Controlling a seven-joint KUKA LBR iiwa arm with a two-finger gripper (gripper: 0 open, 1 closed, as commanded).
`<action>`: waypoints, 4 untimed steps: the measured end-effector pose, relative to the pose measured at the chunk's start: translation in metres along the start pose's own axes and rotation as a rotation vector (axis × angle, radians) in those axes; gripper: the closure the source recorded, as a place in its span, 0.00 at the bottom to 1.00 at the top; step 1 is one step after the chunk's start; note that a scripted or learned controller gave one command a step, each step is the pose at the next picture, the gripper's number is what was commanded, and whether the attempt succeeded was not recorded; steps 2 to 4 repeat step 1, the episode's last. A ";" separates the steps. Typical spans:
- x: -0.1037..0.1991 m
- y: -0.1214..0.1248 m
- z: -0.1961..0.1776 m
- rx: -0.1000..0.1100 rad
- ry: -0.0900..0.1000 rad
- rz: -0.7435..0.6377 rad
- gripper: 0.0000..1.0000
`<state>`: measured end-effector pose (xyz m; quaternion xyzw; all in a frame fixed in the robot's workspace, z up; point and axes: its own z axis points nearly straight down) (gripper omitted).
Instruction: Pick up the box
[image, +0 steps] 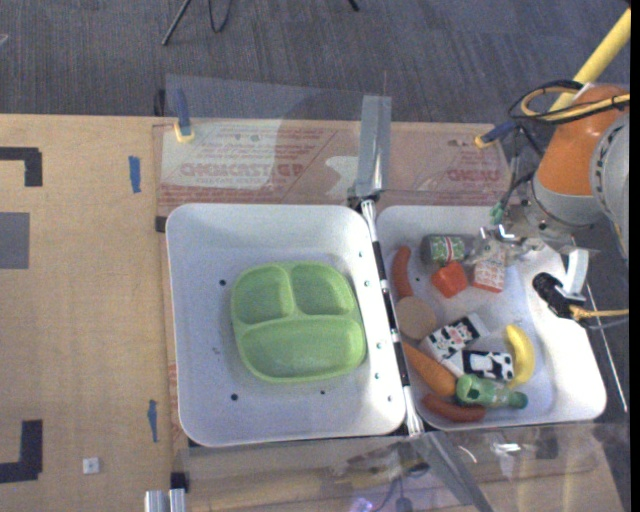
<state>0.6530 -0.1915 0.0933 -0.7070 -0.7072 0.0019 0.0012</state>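
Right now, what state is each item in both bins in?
Green divided plate: flat in left bin.
Small box: in right bin, at the gripper.
Can: on its side.
Green bottle: lying down.
Banana: unpeeled, lying flat.
Carrot: lying flat.

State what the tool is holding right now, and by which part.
Cannot be told. The tool sits low at the back of the right bin, right over the small orange-and-white box, but no grip on it is visible.
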 end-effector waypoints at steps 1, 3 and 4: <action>0.076 -0.028 -0.106 -0.001 0.001 -0.053 1.00; 0.076 -0.028 -0.106 -0.001 0.001 -0.053 1.00; 0.076 -0.028 -0.106 -0.001 0.001 -0.053 1.00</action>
